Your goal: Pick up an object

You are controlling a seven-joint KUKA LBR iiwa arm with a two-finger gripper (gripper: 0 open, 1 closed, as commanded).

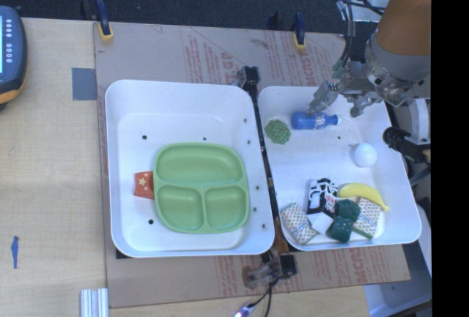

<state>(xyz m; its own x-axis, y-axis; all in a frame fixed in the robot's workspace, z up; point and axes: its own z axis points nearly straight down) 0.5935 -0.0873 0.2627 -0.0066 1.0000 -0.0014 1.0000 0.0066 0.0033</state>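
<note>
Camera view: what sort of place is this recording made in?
Probably a robot lab's grasping test bench: two white bins on clamped cardboard, toy items like a plastic banana, and the arm's tool reaching in.

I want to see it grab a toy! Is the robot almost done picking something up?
Not yet. Done so far: the gripper has reached the right bin, just above the blue bottle. In hand: nothing seen between its fingers. Left: gripping and lifting. The bottle, the white ball and the banana all lie in the bin.
</note>
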